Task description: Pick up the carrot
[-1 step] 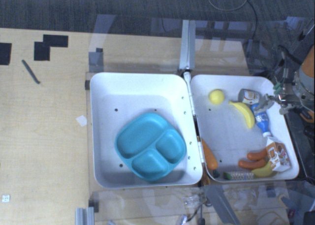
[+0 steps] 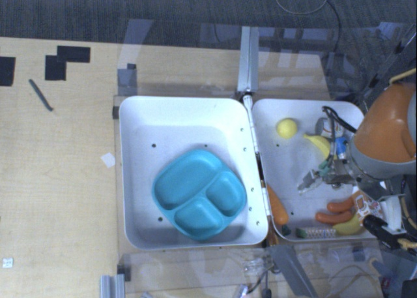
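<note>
Carrot [image 2: 278,207] lay in the right bin [image 2: 287,160], pressed along that bin's left wall near its front-left corner, an orange length running roughly parallel to the divider between the two bins, so the wall left no room on that side. On its right the white floor lay bare, with open space between it and the other items. The gripper [image 2: 317,180] hovered over the middle of the right bin, well apart from the carrot and nearer the right-hand clutter; its thin fingers looked spread, pointing down and to the left with nothing between them. The arm's orange band [image 2: 389,126] and grey wrist covered the bin's right edge. A yellow ball [image 2: 287,127] sat toward the back of the right bin, with a yellow banana-like piece [image 2: 318,143] just beside the wrist. Along the front edge lay a reddish-orange sausage-shaped item [image 2: 334,212], another yellow piece [image 2: 348,226] touching it, and a dark greenish stick [image 2: 311,232] against the front wall. The left bin [image 2: 143,134] held a blue divided plate [image 2: 199,193] toward its front right, leaving bare floor at the back and left.
</note>
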Robot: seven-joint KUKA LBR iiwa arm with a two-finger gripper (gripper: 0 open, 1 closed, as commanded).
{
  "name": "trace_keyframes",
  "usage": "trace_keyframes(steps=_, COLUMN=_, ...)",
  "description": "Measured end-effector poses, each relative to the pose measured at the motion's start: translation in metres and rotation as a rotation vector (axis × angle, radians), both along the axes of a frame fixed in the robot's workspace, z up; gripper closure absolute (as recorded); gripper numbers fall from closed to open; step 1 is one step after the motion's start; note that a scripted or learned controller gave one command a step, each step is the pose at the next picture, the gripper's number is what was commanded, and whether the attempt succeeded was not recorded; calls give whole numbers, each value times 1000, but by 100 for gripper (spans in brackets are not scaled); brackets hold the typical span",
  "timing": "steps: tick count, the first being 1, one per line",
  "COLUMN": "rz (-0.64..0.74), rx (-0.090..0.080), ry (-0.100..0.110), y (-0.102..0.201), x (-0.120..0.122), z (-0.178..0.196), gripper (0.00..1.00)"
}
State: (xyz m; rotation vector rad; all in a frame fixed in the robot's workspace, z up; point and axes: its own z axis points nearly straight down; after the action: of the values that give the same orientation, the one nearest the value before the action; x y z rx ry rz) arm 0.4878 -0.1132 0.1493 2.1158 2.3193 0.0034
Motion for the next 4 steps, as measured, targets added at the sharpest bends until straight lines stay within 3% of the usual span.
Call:
trace_keyframes(steps=1, rz=-192, rx=0, ry=-9, y=24, x=2, z=-59, gripper=0)
trace_keyframes(steps=2, rz=-351, rx=0, ry=-2, y=47, x=109, z=51, gripper=0)
trace_keyframes(steps=3, rz=-262, rx=1, ry=1, y=126, x=49, z=36, gripper=0)
trace_keyframes(steps=4, rz=-517, rx=2, ry=3, y=108, x=2, z=35, gripper=0)
